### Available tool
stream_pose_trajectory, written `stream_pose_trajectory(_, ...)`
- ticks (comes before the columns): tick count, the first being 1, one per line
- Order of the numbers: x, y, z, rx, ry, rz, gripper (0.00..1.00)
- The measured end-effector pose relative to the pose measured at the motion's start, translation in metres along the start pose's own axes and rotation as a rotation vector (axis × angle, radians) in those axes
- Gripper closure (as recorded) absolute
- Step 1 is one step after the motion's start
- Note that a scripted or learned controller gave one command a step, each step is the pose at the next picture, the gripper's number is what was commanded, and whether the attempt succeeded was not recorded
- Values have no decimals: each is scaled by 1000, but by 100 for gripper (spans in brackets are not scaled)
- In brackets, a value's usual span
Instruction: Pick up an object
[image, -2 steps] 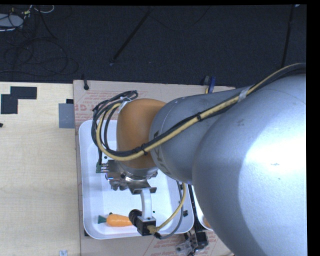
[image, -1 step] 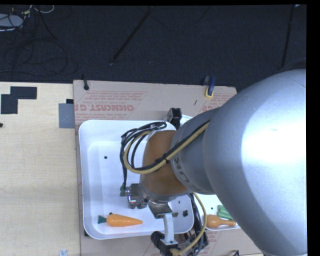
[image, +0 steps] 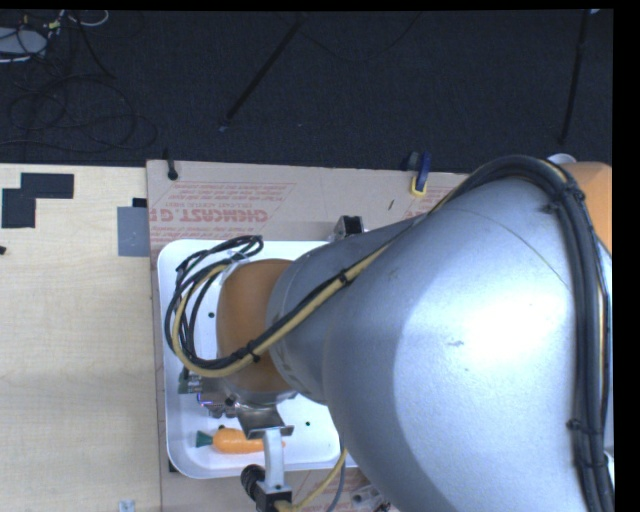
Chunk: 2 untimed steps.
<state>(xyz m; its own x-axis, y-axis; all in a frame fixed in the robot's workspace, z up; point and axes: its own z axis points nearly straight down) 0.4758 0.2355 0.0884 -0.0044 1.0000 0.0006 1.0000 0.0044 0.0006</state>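
Across the right and middle, a bulky grey arm (image: 460, 340) with an orange band (image: 245, 310) above the wrist, bent down over a cardboard sheet (image: 230, 205) and the white bin (image: 312, 447) on it. Low in the bin's near part, the gripper (image: 245, 412), too hidden to tell whether open, closed or gripping anything. Just beside it toward the near rim, a small orange carrot-like toy (image: 237, 441) with a green tip, flat on the bin floor.

Dark floor (image: 300, 80) (cables (image: 60, 110) strewn) beyond pale wooden bench (image: 70, 330), cardboard sheet (image: 230, 195).
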Motion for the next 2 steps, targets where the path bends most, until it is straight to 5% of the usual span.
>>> stream_pose_trajectory(1, 9, 12, -107, -5, 3, 2, 100)
stream_pose_trajectory(2, -41, 27, -87, 7, -4, 9, 100)
